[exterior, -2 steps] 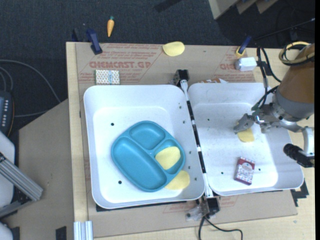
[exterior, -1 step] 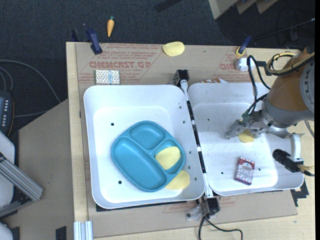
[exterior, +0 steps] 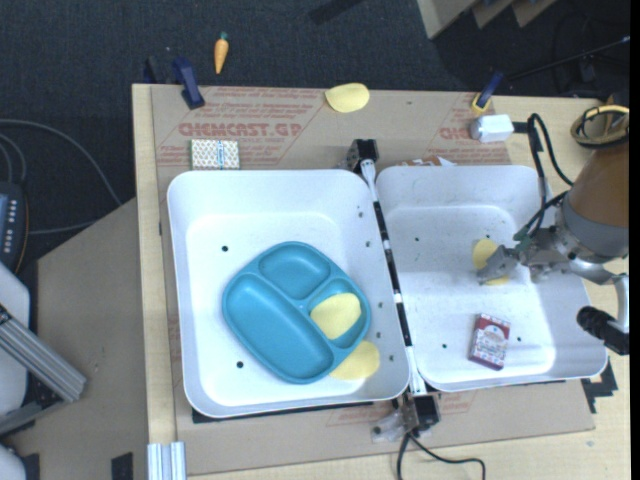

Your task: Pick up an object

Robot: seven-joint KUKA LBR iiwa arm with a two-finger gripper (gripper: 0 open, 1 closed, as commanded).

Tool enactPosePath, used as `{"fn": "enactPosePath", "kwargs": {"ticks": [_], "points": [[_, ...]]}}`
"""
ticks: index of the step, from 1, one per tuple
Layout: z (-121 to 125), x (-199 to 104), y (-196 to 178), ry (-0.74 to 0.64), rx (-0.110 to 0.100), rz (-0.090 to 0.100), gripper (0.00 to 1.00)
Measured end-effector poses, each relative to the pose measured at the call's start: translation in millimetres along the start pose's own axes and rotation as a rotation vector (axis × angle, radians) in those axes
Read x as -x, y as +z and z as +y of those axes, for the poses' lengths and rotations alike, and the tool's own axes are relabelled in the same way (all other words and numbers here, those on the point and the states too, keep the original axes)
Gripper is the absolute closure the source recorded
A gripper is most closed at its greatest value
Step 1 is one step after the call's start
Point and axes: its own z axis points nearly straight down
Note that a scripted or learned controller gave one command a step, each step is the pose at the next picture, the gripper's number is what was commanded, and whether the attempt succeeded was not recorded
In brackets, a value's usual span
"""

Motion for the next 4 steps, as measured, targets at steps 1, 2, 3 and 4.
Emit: {"fn": "enactPosePath", "kwargs": {"ticks": [1,2,3,4], "points": [[48.4,-16.2,28.6,-0.002,0.003,-0.001,0.0],[49.1,-16.3,18.3,-0.003,0.006,-0.002,1.0],[49.0,-16.4,18.5,-0.003,0.005,-0.002,0.0],[37.1,-25.2,32.7,-0.001,-0.001,0.001,0.0]]}}
